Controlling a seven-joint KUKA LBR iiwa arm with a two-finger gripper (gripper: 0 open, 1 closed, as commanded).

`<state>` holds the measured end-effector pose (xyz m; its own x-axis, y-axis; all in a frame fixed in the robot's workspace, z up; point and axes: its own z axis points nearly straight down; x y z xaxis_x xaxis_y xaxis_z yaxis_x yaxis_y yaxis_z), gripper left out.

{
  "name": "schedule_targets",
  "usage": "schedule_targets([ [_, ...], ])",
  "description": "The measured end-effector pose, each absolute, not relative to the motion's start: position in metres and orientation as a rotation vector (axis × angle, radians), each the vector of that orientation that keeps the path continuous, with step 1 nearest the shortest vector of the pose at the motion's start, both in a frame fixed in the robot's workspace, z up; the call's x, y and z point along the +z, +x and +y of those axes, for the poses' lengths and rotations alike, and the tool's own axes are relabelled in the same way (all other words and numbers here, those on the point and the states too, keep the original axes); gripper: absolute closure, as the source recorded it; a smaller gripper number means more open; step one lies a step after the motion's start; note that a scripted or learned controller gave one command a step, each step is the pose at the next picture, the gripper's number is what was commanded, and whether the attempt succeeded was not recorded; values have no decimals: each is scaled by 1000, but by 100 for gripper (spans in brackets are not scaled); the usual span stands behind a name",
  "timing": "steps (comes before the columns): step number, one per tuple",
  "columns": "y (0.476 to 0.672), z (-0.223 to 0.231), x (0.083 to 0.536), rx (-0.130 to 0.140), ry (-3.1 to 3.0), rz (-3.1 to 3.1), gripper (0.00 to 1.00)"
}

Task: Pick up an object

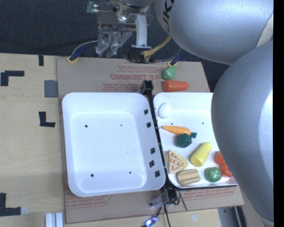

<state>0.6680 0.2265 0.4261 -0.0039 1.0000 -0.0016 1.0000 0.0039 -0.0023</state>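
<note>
The gripper (110,44) hangs past the bins' far edge, whether it's spread or closed I can't tell; carrot (176,130), corn (200,153) and egg (164,110) lie in the right bin (195,106)

Red print runs across the brown cardboard sheet (128,75) lying under the two bins, just beyond their far edge; it appears to read "CHEMCAST GP", though the letters are faint and partly covered. Smaller red lines beside it are too blurred to read. On the grey arm (166,11) at the top, part of a dark letter, seemingly a "K", shows.
</note>
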Motion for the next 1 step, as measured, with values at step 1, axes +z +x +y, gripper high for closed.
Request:
schedule_targets([
  [1,661,229,543,-18,-2221,-2229,100],
])
